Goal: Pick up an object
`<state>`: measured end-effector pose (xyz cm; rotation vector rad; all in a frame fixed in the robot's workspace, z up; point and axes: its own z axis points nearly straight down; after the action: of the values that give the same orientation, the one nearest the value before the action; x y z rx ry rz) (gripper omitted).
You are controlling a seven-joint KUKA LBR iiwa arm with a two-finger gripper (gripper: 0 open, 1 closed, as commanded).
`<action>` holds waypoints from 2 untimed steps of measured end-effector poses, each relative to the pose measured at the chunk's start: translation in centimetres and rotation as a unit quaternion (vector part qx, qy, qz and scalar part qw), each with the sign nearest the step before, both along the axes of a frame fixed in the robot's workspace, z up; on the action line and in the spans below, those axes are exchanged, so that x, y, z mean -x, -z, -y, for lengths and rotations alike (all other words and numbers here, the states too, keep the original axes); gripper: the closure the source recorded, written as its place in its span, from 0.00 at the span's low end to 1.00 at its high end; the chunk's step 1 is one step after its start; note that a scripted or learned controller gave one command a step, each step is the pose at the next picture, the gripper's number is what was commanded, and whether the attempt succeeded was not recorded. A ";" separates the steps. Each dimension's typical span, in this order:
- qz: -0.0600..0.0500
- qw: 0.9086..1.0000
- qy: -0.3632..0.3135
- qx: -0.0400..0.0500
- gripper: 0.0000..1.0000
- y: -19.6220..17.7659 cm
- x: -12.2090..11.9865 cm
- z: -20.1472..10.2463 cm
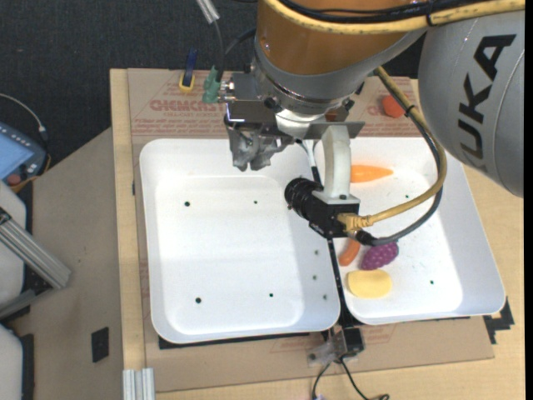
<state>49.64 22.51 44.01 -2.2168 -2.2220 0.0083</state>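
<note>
The 2 white bins sit side by side on a cardboard sheet (133,223), and the ridge where they meet (329,257) serves as the landmark here. The left bin (221,248) lies to the left of that ridge. The right bin (450,265) lies to its right and holds 4 objects. A yellow piece (368,284) rests just right of the ridge near the front rim. A purple grape-like cluster (379,255) sits just behind the yellow piece, touching or nearly so. A small orange-red piece (350,252) lies against the ridge, just left of the purple cluster. An orange carrot-shaped piece (371,173) lies farther back, right of the ridge. The gripper (250,152) hangs over the back of the left bin, left of the ridge; whether it is apart or together I cannot tell.
</note>
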 end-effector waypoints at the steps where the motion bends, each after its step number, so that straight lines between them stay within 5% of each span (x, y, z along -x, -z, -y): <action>1: 0.008 1.000 0.000 -0.004 1.00 -10.1 1.8 0.1; 2: 0.005 1.000 0.003 -0.001 1.00 -9.5 -3.2 2.8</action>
<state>52.81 19.68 53.48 -2.2274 -2.2195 -0.0057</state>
